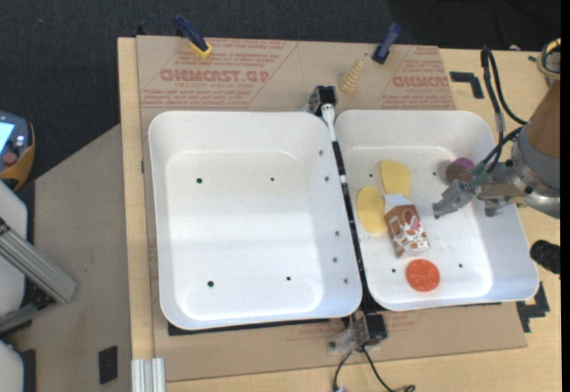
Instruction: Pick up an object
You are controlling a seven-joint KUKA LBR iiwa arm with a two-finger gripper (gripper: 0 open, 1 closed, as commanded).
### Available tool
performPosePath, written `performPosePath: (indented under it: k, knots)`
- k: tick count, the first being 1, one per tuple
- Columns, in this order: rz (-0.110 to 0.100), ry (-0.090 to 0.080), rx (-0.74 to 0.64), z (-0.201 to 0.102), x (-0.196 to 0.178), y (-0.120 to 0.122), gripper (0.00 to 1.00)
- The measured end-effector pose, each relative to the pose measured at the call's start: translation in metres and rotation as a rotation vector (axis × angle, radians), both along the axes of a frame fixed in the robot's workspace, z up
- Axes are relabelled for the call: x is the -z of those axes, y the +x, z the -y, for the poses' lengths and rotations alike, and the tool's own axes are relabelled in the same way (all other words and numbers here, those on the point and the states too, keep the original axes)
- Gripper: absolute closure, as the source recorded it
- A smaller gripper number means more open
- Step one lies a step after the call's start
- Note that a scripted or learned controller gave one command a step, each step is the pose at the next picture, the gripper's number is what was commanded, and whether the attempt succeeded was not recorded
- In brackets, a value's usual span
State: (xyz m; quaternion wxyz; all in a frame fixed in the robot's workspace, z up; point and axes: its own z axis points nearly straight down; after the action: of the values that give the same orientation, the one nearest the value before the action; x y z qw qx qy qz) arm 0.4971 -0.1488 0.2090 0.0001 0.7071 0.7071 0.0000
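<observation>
The right bin [472,134] holds several small objects. Two yellow pieces lie near its middle, one [394,176] behind the other [370,209]. A brown and white packet [407,230] lies just right of the nearer yellow piece. A red disc [423,275] sits near the front wall. A purple ball [460,170] rests toward the back right. My gripper [446,203] reaches in from the right and hangs low over bare bin floor, just in front of the purple ball and right of the packet. Nothing shows in its grasp.
The left bin [240,127] lies beside the right one, a black divider [343,194] between them. Both rest on a cardboard sheet [267,69] held by blue clamps [192,36]. Cables [492,87] run along the right side near the arm.
</observation>
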Motion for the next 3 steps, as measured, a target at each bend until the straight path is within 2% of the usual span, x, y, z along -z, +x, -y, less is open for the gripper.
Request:
performPosePath:
  k: [1,2,3]
  knots:
    - [-0.006,0.004,0.0,-0.041,0.13,-0.02,0.0]
    - [0.006,0.0,-0.005,-0.054,0.124,0.058,0.0]
    - [0.005,-0.001,0.0,-0.052,0.112,0.056,1.0]
